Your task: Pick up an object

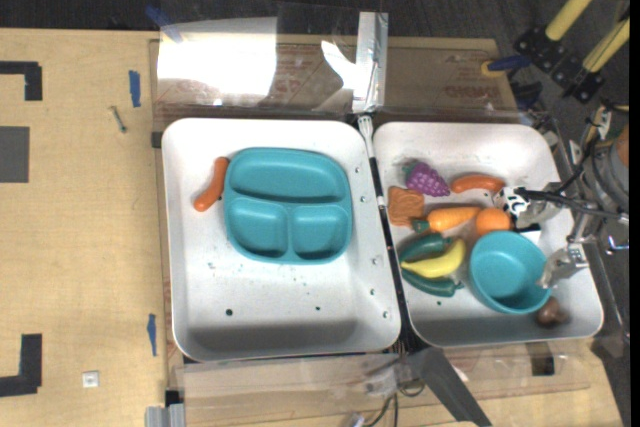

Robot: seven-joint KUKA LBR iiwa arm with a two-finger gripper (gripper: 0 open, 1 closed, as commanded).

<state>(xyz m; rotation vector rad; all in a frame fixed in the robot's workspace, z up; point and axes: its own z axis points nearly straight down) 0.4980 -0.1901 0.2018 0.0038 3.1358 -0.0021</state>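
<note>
left bin's near wall [285, 335] is closest. end effector [578, 245] sits at the right bin's right rim; can't tell its state. approach step, nothing grasped. teal bowl [508, 271] just left of it, carrot [455, 217] further left. next: pick a target, descend.

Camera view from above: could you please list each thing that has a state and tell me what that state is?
Divided plate: right way up in the left bin, nothing in its compartments.
Hot dog: lying beside the plate's left edge.
Bowl: upright in the right bin, nothing in it.
Banana: lying left of the bowl.
Carrot: lying flat.
Gripper: at the bowl's right rim.
</note>
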